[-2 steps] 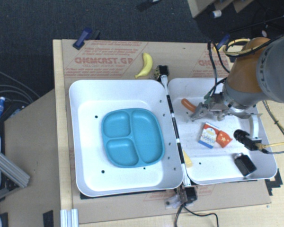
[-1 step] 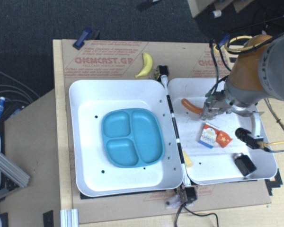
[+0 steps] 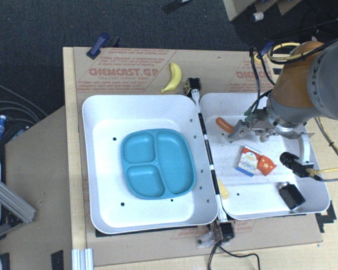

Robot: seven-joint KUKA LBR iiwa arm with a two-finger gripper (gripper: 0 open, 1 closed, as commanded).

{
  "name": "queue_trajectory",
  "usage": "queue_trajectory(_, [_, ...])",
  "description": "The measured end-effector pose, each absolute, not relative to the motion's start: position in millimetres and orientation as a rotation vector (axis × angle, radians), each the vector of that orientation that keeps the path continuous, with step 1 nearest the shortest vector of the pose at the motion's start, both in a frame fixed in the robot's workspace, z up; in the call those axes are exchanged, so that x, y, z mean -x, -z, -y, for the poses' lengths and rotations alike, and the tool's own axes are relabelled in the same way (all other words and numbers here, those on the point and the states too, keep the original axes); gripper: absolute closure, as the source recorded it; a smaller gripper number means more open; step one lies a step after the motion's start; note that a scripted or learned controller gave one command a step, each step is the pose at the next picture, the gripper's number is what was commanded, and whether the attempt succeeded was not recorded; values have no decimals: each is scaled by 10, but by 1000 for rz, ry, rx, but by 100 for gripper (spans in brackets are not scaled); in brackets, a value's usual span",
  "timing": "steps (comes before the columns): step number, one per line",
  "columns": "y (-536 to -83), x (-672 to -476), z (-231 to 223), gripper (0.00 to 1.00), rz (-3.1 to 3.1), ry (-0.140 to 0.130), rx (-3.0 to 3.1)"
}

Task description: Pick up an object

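The right bin (image 3: 304, 207) holds an orange sausage-shaped piece (image 3: 224, 124) near its far left corner. A small white, blue and orange carton (image 3: 254, 162) lies in the middle, and a black block (image 3: 291, 196) rests near the front right. My gripper (image 3: 240, 130) hangs low over the bin's far part, just right of the orange piece and above the carton. Nothing is seen held in it.
The left bin (image 3: 101, 117) carries a blue divided plate (image 3: 156, 163). A banana (image 3: 172, 77) lies on the bench behind the bins, and a blue item (image 3: 97, 45) sits at the bench's far left edge. A small yellow scrap (image 3: 222, 192) rests by the divider.
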State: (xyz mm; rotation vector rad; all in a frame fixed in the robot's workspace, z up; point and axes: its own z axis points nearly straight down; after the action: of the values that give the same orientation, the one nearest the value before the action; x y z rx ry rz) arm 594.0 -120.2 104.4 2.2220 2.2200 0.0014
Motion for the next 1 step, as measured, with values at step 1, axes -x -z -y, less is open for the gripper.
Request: queue_trajectory(1, [-847,-6666,971,0,-2223,-1,-2220])
